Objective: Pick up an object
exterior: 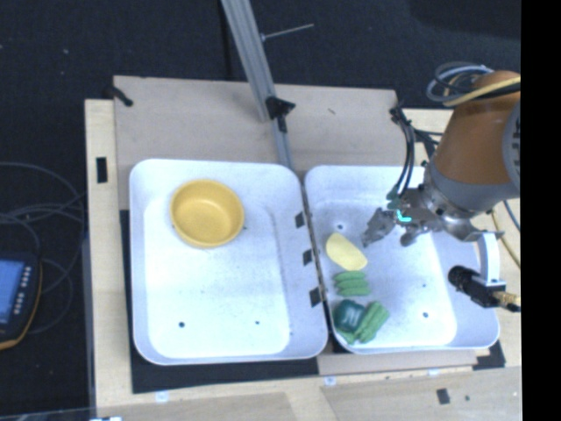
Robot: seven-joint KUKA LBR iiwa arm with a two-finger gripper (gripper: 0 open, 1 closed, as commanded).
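Wooden bench [202,121] carries two white bins: left bin [219,323] holds a yellow bowl [207,213]; right bin [438,323] holds a yellow lump [346,253] and green pieces [359,314]. My claw [379,229] hovers beside the lump, seemingly slightly apart, empty.

no text, label or number can be read anywhere on the bench

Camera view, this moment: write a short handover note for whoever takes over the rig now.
Tool: hangs over the right bin, just right of the yellow piece; grip state unclear.
Things: yellow piece, green ridged piece and dark green cluster lie along the right bin's left side. Yellow bowl sits in the left bin.
Done: nothing lifted.
Left: grasp and raise one object.
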